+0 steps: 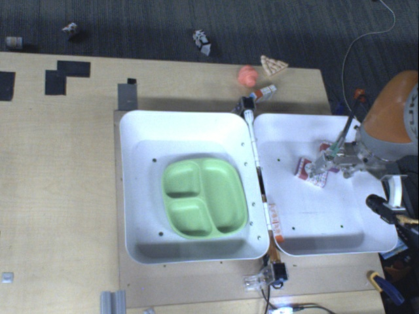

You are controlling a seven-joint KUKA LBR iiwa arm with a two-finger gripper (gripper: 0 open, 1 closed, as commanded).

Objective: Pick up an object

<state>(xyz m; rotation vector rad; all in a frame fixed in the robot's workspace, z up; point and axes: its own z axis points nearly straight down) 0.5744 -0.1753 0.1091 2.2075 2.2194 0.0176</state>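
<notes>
Just left of the jaws [325, 167], red-and-white packet [308, 171]; jaw opening indiscernible

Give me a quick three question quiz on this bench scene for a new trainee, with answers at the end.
1. True or false: the green divided tray lies in the left bin.
2. Which bin holds the small red and white packet: A left, B right?
3. Fill in: the pincer is over the ____ bin.
Key: 1 true. 2 B. 3 right.
</notes>
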